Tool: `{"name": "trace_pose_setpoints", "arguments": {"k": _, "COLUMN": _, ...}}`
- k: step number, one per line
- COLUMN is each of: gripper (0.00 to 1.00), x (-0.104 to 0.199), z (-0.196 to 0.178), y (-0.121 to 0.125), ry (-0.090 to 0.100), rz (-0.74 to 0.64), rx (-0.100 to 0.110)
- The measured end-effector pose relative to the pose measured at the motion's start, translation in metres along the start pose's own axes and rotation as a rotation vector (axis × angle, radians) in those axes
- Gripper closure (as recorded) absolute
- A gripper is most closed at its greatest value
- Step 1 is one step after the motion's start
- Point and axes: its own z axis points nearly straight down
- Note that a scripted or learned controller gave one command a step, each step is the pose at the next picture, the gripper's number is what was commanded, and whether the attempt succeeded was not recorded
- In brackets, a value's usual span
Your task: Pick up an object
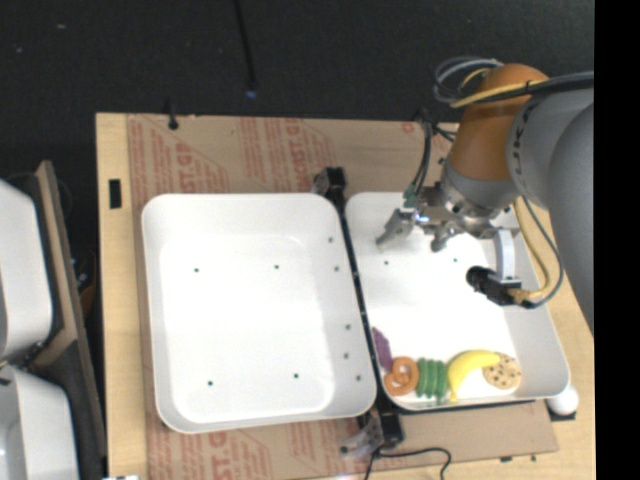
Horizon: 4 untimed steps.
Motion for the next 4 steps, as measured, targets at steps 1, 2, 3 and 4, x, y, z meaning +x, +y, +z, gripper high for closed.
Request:
{"name": "trace_pose_setpoints", "arguments": {"k": 1, "gripper": 1.00, "x": 0.000, "z": -0.013, "y": 0.001, "ry": 0.000, "rz": 0.001, "rx": -0.005}}
{"name": "trace_pose_setpoints", "arguments": {"k": 2, "gripper": 1.00, "x": 0.002, "z": -0.058, "y": -0.003, "ry": 0.000, "rz": 0.000, "rx": -0.007}}
{"name": "trace_pose_setpoints", "arguments": {"k": 3, "gripper": 1.00, "x": 0.003, "z": -0.100, "y": -0.003, "ry": 0.000, "rz": -0.001, "rx": -0.007}}
{"name": "trace_pose_setpoints", "arguments": {"k": 4, "gripper": 1.00, "x": 0.003, "z": -0.151, "y": -0.002, "ry": 0.000, "rz": 0.000, "rx": -0.008}}
